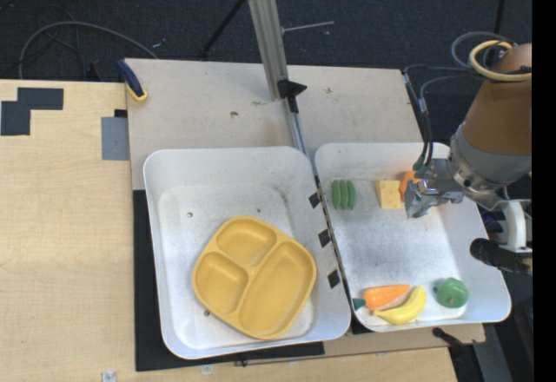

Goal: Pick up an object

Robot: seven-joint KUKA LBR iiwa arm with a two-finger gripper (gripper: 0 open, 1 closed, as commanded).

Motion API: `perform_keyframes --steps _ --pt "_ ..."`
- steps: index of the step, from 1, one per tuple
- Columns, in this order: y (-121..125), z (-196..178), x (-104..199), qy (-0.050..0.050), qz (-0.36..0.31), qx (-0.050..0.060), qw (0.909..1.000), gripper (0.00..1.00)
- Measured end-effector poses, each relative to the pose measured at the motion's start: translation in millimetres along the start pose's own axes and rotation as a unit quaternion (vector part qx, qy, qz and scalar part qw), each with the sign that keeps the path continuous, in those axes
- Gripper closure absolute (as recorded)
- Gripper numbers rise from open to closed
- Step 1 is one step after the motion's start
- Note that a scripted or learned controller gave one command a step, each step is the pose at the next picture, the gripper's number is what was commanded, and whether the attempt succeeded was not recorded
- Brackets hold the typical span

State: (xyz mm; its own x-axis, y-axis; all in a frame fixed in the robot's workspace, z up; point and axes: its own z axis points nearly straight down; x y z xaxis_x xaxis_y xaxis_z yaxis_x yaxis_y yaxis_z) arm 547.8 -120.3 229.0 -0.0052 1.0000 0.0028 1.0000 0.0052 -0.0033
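My gripper [419,202] hangs over the right bin [391,237], near its upper right part, pointing down. Just to its left lies a yellow cheese block [389,194], with a small orange piece [407,180] against the gripper's side. A green pea pod [343,194] lies further left in the same bin. At the bin's front edge sit an orange carrot [385,294], a yellow banana [403,309] and a green apple [451,293]. Nothing shows between the fingers.
The left bin [174,189] holds a yellow divided plate [254,275]. An aluminium post [268,37] rises behind the bins. The arm's grey and orange body [499,124] stands over the right bin's far right corner. Black clips line the seam between the bins.
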Motion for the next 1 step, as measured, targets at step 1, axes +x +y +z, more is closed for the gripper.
perform_keyframes --steps 1 --pt "3.7 2.1 58.4 0.000 0.000 0.000 1.0000 1.00"
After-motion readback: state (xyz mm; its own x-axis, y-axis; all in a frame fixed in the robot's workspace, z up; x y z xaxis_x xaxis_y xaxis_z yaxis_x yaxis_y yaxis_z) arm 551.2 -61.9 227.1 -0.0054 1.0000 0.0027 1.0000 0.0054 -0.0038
